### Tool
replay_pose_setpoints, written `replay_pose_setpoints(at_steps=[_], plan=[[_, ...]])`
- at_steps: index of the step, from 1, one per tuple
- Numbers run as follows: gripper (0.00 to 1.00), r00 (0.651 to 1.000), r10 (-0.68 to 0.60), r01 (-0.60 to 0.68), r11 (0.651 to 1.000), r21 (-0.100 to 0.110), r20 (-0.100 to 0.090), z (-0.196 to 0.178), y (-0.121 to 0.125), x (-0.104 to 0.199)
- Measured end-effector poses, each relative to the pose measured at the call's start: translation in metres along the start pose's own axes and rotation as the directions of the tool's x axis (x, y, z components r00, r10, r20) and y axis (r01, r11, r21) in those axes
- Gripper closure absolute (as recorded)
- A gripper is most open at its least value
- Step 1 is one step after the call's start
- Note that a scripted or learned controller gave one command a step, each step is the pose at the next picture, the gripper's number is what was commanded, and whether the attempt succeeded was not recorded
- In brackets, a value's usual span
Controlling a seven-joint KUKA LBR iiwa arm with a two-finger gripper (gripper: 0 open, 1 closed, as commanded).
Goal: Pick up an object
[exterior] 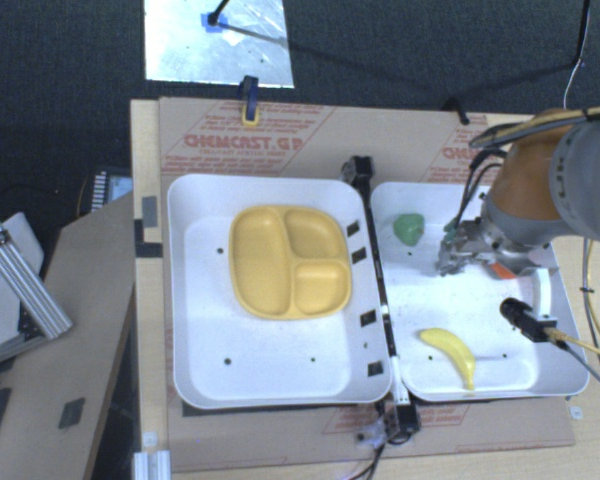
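Beneath bins (280, 388), perhaps cardboard (310, 138)

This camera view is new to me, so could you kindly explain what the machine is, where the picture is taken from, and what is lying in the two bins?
The picture comes from one fixed camera above the bench, looking down at a slant. The grey machine with the orange band is a robot arm reaching in from the right; its gripper hangs over the right bin. That bin holds a small green object and a yellow banana. The left bin holds a yellow divided plate. I see nothing held in the gripper.
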State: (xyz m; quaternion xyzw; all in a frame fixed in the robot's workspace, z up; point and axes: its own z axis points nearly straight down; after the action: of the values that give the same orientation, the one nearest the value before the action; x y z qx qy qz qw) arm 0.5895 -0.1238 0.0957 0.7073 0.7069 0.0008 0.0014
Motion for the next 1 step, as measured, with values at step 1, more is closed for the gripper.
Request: replay_pose_setpoints(at_steps=[1], plan=[[1.00,1.000,-0.005,0.005,1.000,-0.003,0.000,-0.0577,-0.0009,0.0094]])
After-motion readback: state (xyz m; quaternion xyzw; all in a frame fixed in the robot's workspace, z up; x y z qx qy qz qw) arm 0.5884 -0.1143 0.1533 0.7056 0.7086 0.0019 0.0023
